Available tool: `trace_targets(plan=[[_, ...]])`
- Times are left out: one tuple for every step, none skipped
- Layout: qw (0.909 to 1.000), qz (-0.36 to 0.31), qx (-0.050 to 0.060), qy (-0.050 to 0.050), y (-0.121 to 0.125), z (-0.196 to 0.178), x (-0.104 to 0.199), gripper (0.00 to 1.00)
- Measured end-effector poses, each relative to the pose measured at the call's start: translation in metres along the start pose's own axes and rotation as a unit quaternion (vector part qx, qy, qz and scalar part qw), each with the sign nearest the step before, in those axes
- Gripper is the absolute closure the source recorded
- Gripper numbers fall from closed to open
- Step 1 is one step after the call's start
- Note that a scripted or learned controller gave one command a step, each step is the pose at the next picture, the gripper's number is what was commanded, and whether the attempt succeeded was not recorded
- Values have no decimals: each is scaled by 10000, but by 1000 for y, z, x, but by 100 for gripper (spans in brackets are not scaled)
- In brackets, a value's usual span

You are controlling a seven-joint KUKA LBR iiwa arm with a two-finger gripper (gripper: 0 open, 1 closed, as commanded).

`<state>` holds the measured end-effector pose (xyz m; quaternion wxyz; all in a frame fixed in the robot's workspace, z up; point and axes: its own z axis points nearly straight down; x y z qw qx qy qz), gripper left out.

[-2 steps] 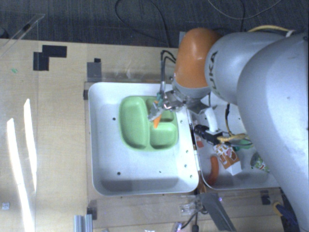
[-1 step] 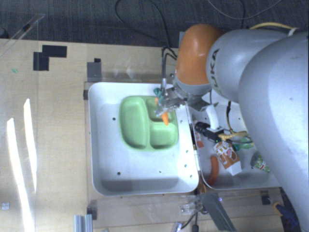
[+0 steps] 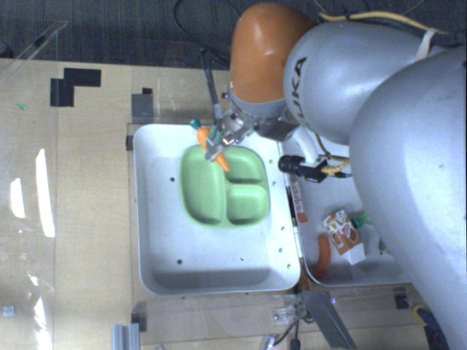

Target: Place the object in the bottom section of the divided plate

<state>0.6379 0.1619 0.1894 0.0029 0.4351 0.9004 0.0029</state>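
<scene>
Green plastic plate (image 3: 211,192) (rounded, three sections) sits in the left bin (image 3: 157,224); gripper (image 3: 217,146) pinches an orange carrot (image 3: 211,146) over its top edge; smooth glossy arm (image 3: 328,71) above.

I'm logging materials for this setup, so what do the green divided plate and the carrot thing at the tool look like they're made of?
The green divided plate looks like moulded plastic with a matte to satin finish: uniform pale green, soft rounded dividers, faint sheen. The carrot at the tool looks like a toy, probably plastic or rubber: flat bright orange with a green tip. It is too small to tell further.
</scene>
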Motion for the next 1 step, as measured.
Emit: trace_targets(plan=[[10000,1,0,0,0,0,0,0]])
